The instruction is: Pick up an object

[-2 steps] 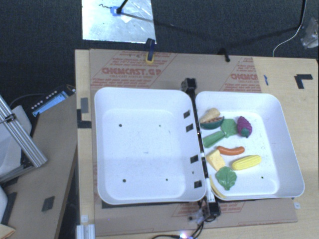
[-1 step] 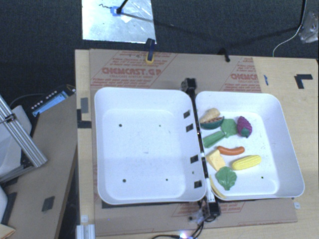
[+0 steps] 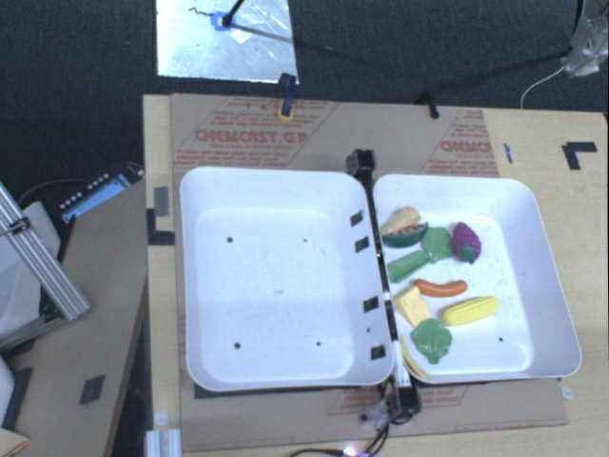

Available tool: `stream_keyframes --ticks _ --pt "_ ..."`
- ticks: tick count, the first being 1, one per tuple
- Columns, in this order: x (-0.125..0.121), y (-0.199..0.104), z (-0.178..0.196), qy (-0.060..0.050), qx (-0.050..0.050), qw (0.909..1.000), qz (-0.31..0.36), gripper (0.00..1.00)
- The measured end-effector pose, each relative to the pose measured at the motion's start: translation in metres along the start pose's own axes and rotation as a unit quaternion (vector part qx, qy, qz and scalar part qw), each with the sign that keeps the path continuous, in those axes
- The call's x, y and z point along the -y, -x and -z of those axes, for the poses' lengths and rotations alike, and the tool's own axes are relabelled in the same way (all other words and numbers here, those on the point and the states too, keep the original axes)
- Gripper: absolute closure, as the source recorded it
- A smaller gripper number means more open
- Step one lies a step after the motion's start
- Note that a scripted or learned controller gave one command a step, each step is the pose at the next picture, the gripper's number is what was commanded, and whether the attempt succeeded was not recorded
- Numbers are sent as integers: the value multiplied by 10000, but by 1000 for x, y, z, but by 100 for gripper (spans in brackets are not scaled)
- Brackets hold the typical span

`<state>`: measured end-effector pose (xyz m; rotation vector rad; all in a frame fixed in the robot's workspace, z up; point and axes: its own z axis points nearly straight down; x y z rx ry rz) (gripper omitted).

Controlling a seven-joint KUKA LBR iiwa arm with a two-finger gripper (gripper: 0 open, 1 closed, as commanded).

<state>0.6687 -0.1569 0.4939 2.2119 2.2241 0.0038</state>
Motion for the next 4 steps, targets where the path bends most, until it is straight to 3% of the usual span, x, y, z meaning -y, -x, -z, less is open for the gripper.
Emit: stream_keyframes --ticks 3,4 --pt "0 -32 16 -3 -1 10000 -3 100" --pt "0 -54 43 2 -1 10000 1 100"
